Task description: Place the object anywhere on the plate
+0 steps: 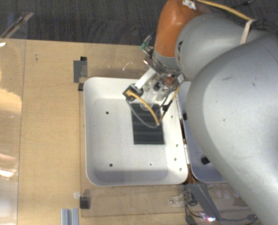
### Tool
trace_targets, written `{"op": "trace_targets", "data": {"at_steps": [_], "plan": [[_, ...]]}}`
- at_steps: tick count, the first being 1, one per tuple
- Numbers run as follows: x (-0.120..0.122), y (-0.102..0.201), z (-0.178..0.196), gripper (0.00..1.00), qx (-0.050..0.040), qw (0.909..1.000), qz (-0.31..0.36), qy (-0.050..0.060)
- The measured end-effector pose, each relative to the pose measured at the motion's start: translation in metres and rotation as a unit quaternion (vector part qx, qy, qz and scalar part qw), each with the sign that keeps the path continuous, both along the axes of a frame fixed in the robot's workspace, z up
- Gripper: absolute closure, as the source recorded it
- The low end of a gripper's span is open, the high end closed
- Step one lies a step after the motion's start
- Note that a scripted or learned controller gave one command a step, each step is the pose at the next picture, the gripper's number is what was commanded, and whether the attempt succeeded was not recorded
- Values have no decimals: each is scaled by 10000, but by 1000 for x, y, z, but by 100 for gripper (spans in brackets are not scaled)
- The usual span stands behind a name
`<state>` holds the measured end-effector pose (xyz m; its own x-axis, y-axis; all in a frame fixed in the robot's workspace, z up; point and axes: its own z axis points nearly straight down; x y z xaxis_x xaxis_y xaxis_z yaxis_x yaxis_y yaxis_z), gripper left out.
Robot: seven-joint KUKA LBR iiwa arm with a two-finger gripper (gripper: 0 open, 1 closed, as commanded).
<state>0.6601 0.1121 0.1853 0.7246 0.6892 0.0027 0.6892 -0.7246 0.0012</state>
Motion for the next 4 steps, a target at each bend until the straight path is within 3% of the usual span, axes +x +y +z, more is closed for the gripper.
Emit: {"op": "trace_targets", "data": {"at_steps": [1, 2, 3, 4], "plan": [[1, 45, 25, 100, 3, 9995, -320, 1], [-9, 97, -3, 100, -1, 9787, 2051, 4], [9, 108, 199, 100, -21, 9003, 4353, -35], [9, 107, 94, 100, -16, 8078, 5895, -11]]}}
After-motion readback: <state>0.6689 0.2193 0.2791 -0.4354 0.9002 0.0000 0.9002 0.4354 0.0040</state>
